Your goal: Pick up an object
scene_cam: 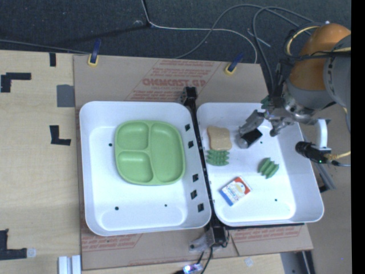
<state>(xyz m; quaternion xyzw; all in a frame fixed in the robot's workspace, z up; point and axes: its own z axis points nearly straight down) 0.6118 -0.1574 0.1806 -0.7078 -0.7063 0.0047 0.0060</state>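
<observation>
Two white bins (94, 153) | cardboard sheet (171, 79) | wooden bench (34, 170) | dark carpet (68, 10)

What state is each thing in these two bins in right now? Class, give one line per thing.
Green divided plate: flat in the left bin, compartments bare.
Tan sponge-like block: lying in the right bin, untouched.
Green ridged piece: lying just below the block.
Second green piece: lying apart, further right.
Small packet: flat, tilted.
Hand: above the right bin, holding nothing.

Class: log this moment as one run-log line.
end effector: above right bin, nothing visibly held | nearest: tan block | left bin: green plate
</observation>
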